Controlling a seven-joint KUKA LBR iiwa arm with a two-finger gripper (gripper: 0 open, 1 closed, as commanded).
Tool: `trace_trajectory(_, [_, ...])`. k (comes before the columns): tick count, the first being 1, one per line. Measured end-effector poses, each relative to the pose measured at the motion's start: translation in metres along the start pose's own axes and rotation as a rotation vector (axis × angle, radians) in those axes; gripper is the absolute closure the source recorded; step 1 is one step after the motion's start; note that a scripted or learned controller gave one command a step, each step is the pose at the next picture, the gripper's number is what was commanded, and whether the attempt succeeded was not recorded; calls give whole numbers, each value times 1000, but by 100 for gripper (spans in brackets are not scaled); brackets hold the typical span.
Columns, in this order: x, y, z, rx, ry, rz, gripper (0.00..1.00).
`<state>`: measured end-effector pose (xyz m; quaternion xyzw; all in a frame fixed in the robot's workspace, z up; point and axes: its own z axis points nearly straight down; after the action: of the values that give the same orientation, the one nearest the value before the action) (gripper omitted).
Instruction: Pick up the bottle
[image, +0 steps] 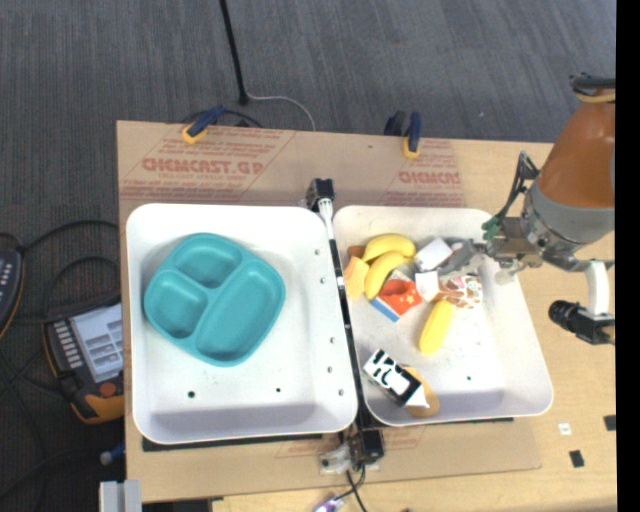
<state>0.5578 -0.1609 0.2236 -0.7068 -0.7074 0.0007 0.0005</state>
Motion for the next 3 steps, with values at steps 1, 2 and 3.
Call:
trace_trajectory(1, [38, -30, 1, 1, 1, 232, 0])
trace_trajectory(2, [102, -48, 40, 3, 0, 522, 0])
trace_trajectory(3, [141, -75, 40, 2, -1, 1190, 0])
